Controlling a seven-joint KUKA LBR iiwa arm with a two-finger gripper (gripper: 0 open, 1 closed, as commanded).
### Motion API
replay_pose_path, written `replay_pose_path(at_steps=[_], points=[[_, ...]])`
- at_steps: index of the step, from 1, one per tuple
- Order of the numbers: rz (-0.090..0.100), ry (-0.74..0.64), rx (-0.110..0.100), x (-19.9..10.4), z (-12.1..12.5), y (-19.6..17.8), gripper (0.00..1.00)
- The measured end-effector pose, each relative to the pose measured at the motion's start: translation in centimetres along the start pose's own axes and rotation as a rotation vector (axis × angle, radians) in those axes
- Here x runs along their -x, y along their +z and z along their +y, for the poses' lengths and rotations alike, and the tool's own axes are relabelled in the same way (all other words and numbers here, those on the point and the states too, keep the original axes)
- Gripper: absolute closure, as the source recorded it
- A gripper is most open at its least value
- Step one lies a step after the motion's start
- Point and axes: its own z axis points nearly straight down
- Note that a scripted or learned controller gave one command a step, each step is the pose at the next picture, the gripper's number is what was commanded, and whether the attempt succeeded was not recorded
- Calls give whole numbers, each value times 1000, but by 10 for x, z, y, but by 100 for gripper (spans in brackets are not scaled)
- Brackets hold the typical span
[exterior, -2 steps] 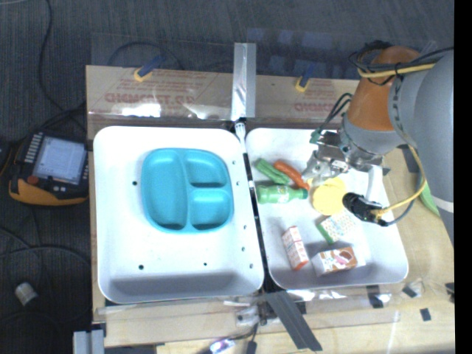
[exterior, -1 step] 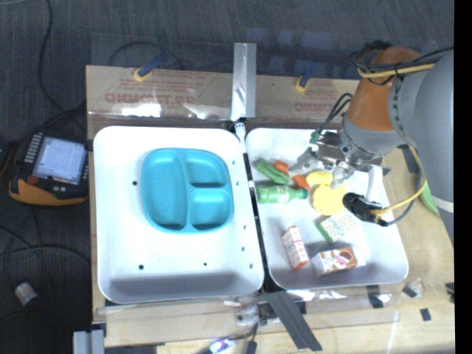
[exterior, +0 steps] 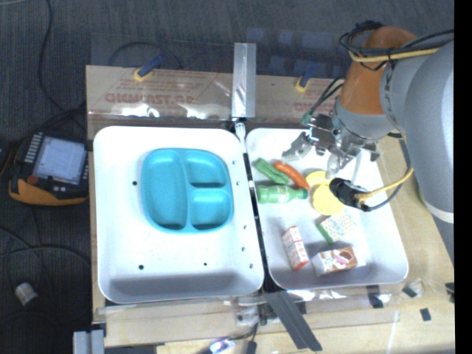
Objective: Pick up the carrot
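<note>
The carrot (exterior: 290, 173) is a small orange piece with a green leafy end (exterior: 265, 168) pointing left. It lies in the upper left part of the right bin (exterior: 391, 260), close to the divider between the bins. My gripper (exterior: 320, 152) hangs over the top of the right bin, just up and to the right of the carrot's orange tip. Nothing is visibly held in it. The grey wrist with the orange band (exterior: 366, 87) rises behind it.
A green bottle (exterior: 279, 193) lies just below the carrot. Yellow pieces (exterior: 325, 195) sit to its right, under a black cable end (exterior: 341, 189). A speckled packet (exterior: 338, 226) and two small cartons (exterior: 296, 247) (exterior: 338, 259) lie lower down. The left bin (exterior: 122, 271) holds a blue divided plate (exterior: 187, 188).
</note>
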Motion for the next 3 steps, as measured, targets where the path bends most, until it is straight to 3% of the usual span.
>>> replay_pose_path(at_steps=[1, 2, 3], points=[[3, -206, 22, -3, 24, 87, 0], [4, -279, 9, 39, 73, 88, 0], [-4, -376, 4, 95, 91, 5, 0]])
